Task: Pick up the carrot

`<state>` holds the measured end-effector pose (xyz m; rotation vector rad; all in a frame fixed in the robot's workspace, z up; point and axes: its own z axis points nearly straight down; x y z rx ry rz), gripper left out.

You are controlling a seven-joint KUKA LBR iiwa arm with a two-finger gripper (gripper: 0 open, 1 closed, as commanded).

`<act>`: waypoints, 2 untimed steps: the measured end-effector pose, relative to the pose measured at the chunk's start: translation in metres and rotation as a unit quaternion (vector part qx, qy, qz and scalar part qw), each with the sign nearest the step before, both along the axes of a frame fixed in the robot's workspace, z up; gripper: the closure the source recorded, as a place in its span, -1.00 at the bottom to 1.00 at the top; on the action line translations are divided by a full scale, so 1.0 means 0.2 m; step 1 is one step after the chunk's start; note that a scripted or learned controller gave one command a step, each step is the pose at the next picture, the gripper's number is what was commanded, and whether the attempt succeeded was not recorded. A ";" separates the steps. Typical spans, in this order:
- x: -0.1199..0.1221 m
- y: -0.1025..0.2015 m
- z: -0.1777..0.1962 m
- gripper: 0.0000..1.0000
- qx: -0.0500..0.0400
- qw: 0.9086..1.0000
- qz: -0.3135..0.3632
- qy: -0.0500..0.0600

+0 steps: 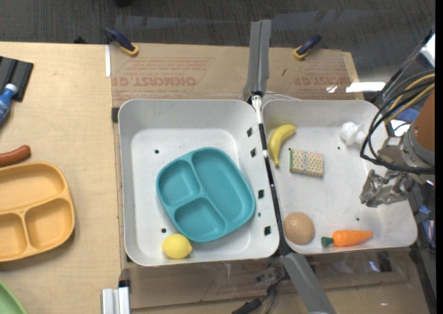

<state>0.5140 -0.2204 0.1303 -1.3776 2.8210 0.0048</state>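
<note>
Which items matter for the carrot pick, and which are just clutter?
Job:
- small orange carrot with green top, lying at the right white bin's front edge
- end effector, above that bin's right side

Clutter:
- yellow banana
- patterned sponge block
- tan egg-shaped ball
- teal divided plate
- yellow lemon

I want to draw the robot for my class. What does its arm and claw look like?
The arm is grey, with an orange band just above the wrist. Thin dark cables loop around it in big curves. At the end sits the claw, a small grey metal part with dark, knobbly bits.
</note>
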 end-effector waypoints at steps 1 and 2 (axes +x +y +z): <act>-0.04 -0.01 0.79 1.00 -0.001 1.000 -0.015 -0.002; 0.03 0.06 0.34 1.00 0.000 0.987 0.158 -0.001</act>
